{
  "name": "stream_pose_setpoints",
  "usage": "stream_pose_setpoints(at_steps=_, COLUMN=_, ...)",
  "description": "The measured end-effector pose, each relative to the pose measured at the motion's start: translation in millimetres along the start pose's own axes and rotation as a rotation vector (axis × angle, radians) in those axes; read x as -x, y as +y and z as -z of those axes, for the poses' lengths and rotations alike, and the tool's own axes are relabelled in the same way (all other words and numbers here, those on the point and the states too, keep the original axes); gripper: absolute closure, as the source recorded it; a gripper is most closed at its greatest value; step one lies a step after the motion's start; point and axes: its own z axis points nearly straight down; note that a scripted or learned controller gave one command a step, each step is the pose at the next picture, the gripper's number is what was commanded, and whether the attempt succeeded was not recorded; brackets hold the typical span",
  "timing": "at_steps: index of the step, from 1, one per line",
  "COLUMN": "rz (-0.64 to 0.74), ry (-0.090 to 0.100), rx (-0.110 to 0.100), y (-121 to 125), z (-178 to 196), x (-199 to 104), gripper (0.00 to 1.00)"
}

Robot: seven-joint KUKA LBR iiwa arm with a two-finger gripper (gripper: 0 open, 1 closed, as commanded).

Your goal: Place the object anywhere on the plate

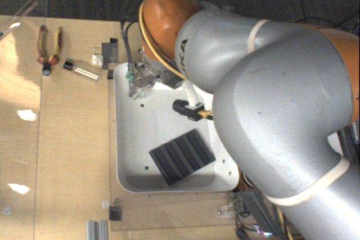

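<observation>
A black ribbed rectangular slab (pixel 181 157) lies flat and askew on the floor of the white bin (pixel 130 177), near its front edge. My gripper (pixel 135 84) hangs over the bin's far left corner, close to the rim, well apart from the slab. A small green patch shows at its tip, and I cannot tell what it is. The grey arm with its orange band covers the right part of the bin and all that lies to the right of it.
On the wooden bench left of the bin lie red-handled pliers (pixel 48 46), a small clear tube with a black cap (pixel 81 69) and a small black and white fixture (pixel 107 53). A little black block (pixel 115 212) sits below the bin's front left corner.
</observation>
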Motion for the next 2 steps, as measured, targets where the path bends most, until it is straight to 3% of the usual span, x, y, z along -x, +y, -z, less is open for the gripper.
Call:
stream_pose_setpoints(at_steps=1, rz=0.174, ry=-0.002, rx=-0.004, y=5.1, z=102.6, x=-10.4, gripper=1.0)
stream_pose_setpoints(at_steps=2, rz=0.381, ry=-0.002, rx=-0.003, y=1.0, z=171.8, x=-9.5, gripper=1.0)
